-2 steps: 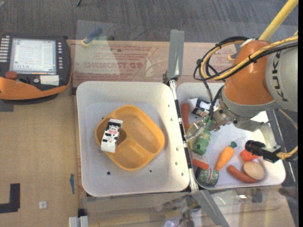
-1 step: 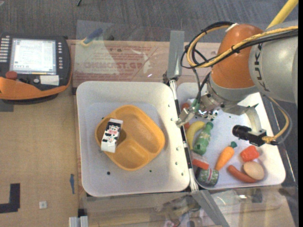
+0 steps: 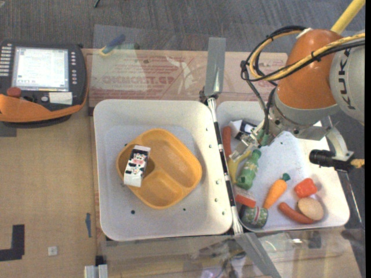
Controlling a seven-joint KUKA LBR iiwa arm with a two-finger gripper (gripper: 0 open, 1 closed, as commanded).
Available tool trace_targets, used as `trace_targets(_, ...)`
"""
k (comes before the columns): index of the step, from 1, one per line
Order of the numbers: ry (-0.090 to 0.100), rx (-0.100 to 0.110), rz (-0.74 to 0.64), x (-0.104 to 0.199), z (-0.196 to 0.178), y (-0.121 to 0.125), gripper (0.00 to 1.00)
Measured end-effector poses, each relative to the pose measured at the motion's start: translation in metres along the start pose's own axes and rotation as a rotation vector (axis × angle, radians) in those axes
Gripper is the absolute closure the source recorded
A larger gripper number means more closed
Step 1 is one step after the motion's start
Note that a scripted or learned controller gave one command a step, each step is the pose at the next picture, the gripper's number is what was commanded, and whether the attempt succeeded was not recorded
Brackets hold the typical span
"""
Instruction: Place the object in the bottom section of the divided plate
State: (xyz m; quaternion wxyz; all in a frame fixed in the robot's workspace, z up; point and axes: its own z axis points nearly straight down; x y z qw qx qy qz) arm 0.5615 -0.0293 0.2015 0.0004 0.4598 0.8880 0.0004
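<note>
So the milk carton, white w/ black cow spots, sits in the left section of the yellow divided plate, leaning on its rim, plate's in the left bin. Gripper is over the right bin, down by the green bottle and a yellow thing; can't tell if the fingers are open or closed, arm hides them. Carrot, egg, 2 red bits nearby.
</note>
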Motion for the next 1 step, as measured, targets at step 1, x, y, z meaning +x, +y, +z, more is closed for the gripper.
trace_targets(1, 0.001, 0.0, -0.177, 0.0772, 0.0168, 0.0246, 0.0)
